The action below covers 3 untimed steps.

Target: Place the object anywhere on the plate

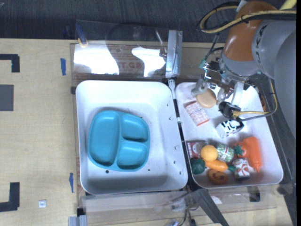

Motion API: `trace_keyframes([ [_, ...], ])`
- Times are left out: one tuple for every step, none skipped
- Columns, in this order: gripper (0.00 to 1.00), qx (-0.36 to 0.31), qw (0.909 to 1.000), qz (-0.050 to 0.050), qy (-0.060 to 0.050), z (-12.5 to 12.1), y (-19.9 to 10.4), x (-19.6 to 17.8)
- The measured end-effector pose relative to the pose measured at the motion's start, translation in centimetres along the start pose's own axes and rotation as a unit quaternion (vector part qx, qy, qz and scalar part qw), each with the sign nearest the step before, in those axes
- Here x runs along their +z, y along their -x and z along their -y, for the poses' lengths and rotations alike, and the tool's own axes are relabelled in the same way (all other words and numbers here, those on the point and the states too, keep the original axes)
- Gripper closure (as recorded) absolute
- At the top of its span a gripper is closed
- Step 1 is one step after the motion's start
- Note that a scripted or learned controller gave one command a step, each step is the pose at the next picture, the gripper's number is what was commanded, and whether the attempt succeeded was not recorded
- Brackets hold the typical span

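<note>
- Two white bins sit side by side on the table [37, 126]: the left bin [155, 93] carries the blue plate [118, 139], the right bin [270, 161] carries the clutter.
- Gripper [211, 91] hovers over the right bin's upper part; a tan, rounded object [206, 99] sits right at its tip. Jaws' state: cannot tell, the wrist body hides them, so a real hold is unconfirmed.
- Judged step: lift and carry over to the plate.
- To do it well: rise straight up first, clear the divider [175, 98] between the bins, then travel left and release low over one of the plate's three compartments.
- Risk: the red-and-white packet [196, 113] lies just beside the object and could get dragged.
- Other items (orange ball [209, 152], carrot [253, 152], black-and-white toy [232, 125]) cluster along the right bin's lower part, well clear of the path.
- Room: pale wood tabletop, clear panel [122, 55] behind the left bin giving glare.
</note>
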<state>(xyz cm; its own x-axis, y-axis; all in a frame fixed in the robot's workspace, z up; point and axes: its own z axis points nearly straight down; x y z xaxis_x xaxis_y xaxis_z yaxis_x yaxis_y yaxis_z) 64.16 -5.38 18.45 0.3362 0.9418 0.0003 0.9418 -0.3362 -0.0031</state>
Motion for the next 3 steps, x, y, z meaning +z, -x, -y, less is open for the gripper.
trace_keyframes([
  [1.00,0.027,0.9996,-0.001,-0.001,5.5,-7.8,0.0],
  [1.00,-0.038,0.9991,0.010,0.016,8.8,-10.5,2.3],
  [1.00,-0.108,0.9938,0.013,0.026,5.5,-11.9,2.3],
])
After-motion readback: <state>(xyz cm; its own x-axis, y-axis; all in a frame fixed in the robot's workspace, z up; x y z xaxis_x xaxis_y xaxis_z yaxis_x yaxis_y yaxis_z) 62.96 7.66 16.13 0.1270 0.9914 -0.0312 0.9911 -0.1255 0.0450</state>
